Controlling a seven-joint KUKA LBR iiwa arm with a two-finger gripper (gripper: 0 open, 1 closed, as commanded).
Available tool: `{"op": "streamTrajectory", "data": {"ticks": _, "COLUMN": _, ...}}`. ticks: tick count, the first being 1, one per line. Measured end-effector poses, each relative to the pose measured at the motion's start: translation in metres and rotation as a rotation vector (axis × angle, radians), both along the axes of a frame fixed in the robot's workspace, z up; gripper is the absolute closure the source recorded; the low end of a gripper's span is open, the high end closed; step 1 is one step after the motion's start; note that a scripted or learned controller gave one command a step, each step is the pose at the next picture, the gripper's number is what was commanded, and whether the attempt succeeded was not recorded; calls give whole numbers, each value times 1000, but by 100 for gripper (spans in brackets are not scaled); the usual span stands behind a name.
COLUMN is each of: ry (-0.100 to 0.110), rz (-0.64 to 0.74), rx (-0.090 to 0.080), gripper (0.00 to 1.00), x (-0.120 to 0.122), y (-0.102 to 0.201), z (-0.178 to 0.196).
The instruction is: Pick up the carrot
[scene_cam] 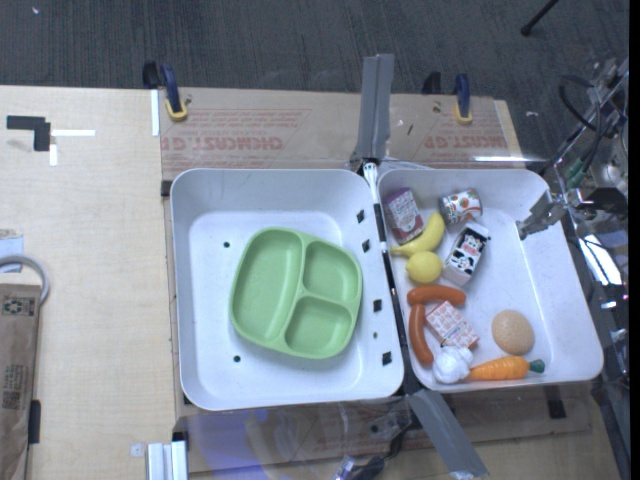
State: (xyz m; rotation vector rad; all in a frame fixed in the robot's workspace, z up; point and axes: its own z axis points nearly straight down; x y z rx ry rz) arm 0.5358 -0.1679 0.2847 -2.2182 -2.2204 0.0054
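— Can you read that brown paper bag point(20, 353) at nine o'clock?

— No, the left edge cuts it off.

— And the small carton point(403, 214) at the right bin's twelve o'clock?

— Print's too small to tell. The banana point(425, 238) covers its lower corner.

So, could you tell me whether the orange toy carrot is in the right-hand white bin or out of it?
In: the orange toy carrot lies flat by the right-hand white bin's near wall.
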Motion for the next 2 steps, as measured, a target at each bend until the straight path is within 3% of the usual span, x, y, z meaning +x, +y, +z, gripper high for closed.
{"op": "streamTrajectory", "data": {"ticks": 1, "ry": 1, "rz": 106, "rx": 1, "gripper": 0, "x": -57, "y": 77, "z": -85}}
{"op": "streamTrajectory", "data": {"ticks": 2, "ry": -4, "rz": 677, "rx": 2, "gripper": 0, "x": -57, "y": 111, "z": -94}}
